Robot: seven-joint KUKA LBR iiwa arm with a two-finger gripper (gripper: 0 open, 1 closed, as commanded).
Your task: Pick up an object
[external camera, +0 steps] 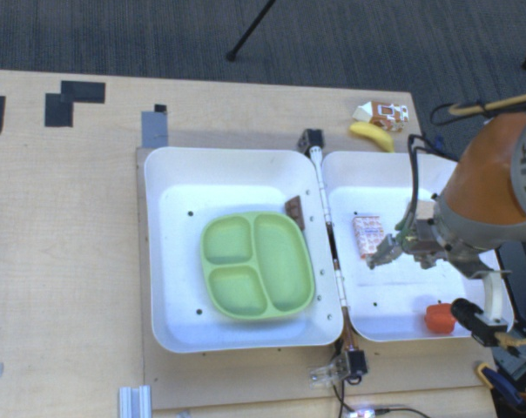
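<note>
A small white and red packet lies in the right bin, near its left side. My gripper hangs low over that bin, just right of and below the packet, very close to its lower edge. An orange-red object sits at the bin's front right corner, beside a black part of the arm. In the left bin rests a green divided plate, and a small brown piece lies by the bin's right rim.
A yellow banana and a small white and brown box lie on the bench behind the right bin. A black clamp stands where the bins meet at the back. The arm's grey and orange body covers the right bin's right side.
</note>
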